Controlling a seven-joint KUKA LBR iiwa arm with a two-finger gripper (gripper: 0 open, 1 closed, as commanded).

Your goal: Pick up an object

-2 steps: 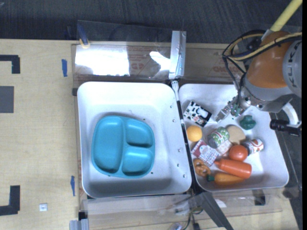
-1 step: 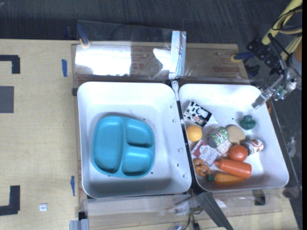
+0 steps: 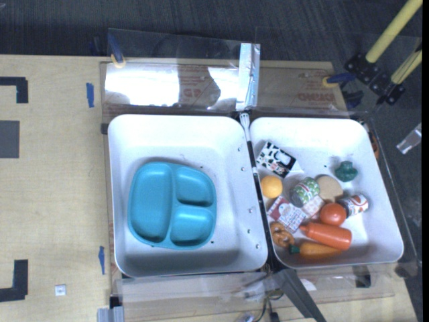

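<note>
Wooden bench (image 3: 53, 200), pick not started by my read: candidates piled in the right shallow white bin (image 3: 315, 136), so next I'd approach the exposed orange toy carrot (image 3: 328, 234) at its 5 o'clock, well apart from the blue three-compartment plastic tray (image 3: 172, 204).

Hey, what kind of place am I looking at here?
Probably a robotics lab bench set up for picking trials: two white bins side by side, the left bin holding a blue tray, the right bin a pile of toy food.
</note>
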